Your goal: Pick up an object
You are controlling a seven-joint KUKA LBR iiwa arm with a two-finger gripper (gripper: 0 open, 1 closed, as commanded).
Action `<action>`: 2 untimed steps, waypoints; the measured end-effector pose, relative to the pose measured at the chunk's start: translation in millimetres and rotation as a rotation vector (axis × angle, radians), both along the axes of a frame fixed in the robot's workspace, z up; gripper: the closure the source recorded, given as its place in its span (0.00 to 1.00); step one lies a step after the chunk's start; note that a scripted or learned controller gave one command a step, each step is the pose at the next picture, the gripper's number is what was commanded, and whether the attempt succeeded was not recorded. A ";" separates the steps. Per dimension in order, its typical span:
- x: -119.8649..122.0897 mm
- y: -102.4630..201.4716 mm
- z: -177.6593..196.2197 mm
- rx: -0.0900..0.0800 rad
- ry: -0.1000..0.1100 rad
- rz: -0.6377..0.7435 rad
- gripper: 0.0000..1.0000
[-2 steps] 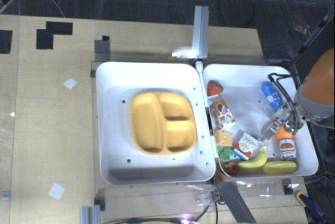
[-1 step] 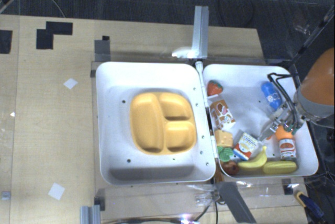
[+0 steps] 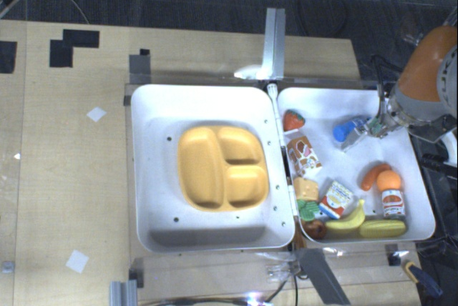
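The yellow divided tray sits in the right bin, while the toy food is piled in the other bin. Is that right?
Not quite. The camera view shows the yellow tray in the left bin; the toy food, such as the banana, is in the right bin.

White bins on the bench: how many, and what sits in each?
2. The left bin holds a yellow divided tray. The right bin holds toy food, with the gripper by a blue item; smaller pieces may be hidden in the pile.

One fixed camera is looking down at a slant from above the bench (image 3: 64,176); both white bins (image 3: 154,176) are lying left of the gripper (image 3: 360,134).
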State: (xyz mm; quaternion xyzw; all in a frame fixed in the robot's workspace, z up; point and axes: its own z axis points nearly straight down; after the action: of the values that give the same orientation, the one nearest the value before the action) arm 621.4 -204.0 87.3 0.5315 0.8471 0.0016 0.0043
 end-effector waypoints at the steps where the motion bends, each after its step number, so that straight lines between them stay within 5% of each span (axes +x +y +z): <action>1: 32.3 44.0 -0.3 0.001 0.020 -0.180 0.00; 2: 34.1 42.6 12.0 -0.006 0.011 -0.172 1.00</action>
State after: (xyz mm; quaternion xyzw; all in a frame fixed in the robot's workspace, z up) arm 655.5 -161.4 99.2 0.6022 0.7984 -0.0042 0.0012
